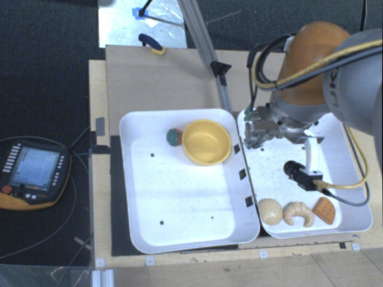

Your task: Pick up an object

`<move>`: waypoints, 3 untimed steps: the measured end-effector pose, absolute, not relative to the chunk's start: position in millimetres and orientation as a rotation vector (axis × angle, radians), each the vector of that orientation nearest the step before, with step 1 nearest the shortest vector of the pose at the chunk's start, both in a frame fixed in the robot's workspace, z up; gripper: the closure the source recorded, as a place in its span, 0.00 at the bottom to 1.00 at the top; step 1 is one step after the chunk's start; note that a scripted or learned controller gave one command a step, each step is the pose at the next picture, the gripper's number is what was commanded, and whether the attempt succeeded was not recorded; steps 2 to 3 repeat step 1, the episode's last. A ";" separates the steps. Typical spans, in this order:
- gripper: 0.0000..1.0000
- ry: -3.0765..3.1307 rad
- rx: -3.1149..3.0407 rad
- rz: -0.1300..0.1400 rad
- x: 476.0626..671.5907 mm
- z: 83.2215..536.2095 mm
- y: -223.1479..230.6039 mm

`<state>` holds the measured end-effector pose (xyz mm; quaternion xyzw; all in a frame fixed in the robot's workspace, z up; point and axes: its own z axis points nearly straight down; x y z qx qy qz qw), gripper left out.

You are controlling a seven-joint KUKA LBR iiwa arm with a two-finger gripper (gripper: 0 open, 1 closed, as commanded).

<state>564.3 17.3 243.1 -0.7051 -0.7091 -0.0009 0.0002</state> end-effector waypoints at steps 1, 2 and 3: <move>1.00 -2.227 -2.215 -0.003 550.6 247.5 70.7; 1.00 -2.227 -2.215 -0.003 550.6 247.5 70.7; 1.00 -2.227 -2.215 -0.003 550.6 247.5 70.7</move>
